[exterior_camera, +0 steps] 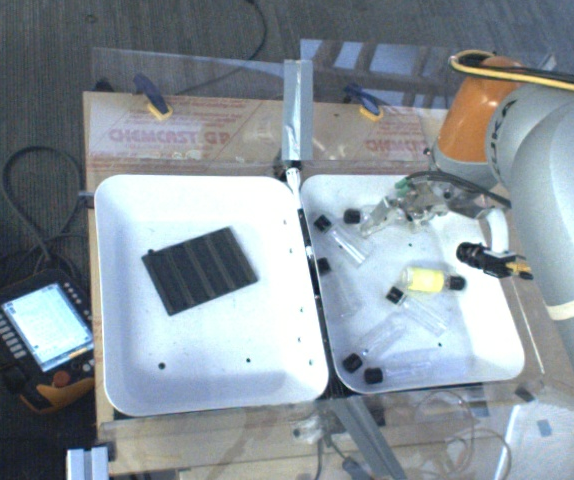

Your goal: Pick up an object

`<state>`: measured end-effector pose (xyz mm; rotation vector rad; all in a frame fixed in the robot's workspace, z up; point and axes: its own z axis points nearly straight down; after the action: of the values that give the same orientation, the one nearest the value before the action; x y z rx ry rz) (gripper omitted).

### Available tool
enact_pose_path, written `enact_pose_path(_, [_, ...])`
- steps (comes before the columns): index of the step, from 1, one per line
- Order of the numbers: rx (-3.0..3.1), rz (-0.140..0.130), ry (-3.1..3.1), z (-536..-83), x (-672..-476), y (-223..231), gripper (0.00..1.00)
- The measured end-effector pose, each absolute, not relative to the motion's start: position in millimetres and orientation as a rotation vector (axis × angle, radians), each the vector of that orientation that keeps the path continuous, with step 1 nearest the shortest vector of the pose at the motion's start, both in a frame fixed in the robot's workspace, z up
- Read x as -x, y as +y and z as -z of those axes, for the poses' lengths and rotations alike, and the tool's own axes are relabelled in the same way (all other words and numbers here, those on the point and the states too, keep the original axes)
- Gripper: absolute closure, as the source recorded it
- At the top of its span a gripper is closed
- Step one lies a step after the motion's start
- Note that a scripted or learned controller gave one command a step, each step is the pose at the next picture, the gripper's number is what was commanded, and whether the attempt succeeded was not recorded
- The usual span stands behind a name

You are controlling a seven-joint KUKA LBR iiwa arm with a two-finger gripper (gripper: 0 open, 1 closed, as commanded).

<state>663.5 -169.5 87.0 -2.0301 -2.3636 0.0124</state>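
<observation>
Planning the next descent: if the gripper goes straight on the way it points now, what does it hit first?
The gripper points down-left into the right bin. Most likely it first meets the clear vial lying on the floor by the small black cap, though depth from this slant is uncertain.

Two white bins (117, 203) sit side by side — the left one holds one black ribbed pad (200, 269). The right bin (497, 353) holds one yellow bottle (428, 281), several clear tubes (347, 245) whose number I cannot fix, and about eight small black caps (351, 215) — some may be tube ends. One arm (542, 168) reaches in; two clamps (152, 93) grip the board's far edge.
</observation>
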Motion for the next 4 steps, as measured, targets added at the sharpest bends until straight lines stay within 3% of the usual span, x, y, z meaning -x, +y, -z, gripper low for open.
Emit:
enact_pose_path(2, [2.031,-0.012,-2.364,-87,-663.5,-170,0.00])
enact_pose_path(3, [1.856,0.013,-2.546,-90,-571.4,-201,0.00])
enact_pose_path(4, [1.845,0.039,-2.544,-98,-576.1,-191,1.00])
